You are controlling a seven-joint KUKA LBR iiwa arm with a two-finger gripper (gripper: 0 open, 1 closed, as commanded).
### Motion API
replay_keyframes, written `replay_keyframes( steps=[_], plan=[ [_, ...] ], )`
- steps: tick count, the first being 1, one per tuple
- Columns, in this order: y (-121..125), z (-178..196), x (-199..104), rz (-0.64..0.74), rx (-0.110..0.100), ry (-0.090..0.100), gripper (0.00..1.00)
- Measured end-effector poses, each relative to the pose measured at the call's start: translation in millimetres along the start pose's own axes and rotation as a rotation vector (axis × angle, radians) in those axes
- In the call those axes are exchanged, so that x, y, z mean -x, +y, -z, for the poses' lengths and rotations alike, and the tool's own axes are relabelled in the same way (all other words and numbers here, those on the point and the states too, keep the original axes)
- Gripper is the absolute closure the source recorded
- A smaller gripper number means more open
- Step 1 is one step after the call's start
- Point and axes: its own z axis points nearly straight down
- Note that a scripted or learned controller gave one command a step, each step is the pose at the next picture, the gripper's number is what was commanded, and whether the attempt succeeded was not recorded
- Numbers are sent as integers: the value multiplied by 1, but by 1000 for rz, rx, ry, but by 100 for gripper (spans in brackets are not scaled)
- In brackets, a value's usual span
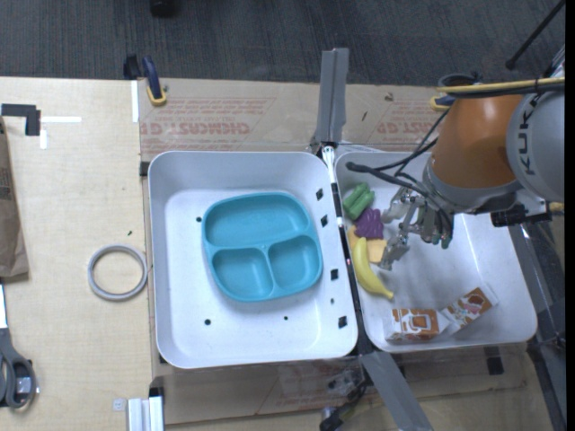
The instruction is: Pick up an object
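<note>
The left bin [171, 268] holds a blue plate [261, 246] with three compartments, lying flat near its middle. The right bin [503, 312] holds a yellow banana [364, 268] along its left wall, with a purple toy [369, 224] and a green toy [358, 197] just above it, and two orange-and-white packets [440, 317] near the front edge. The banana is curved, its dark tip toward the front. The gripper [393, 250] hangs just beside the banana; its fingers look slightly apart, with nothing between them.
</note>
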Motion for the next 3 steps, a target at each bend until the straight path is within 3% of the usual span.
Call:
replay_keyframes(
  steps=[1, 2, 3],
  plan=[
    [13, 0, 34, -148, 0, -2, 0],
    [-11, 1, 47, -45, 0, -4, 0],
    [3, 0, -5, 34, 0, 0, 0]
  ],
)
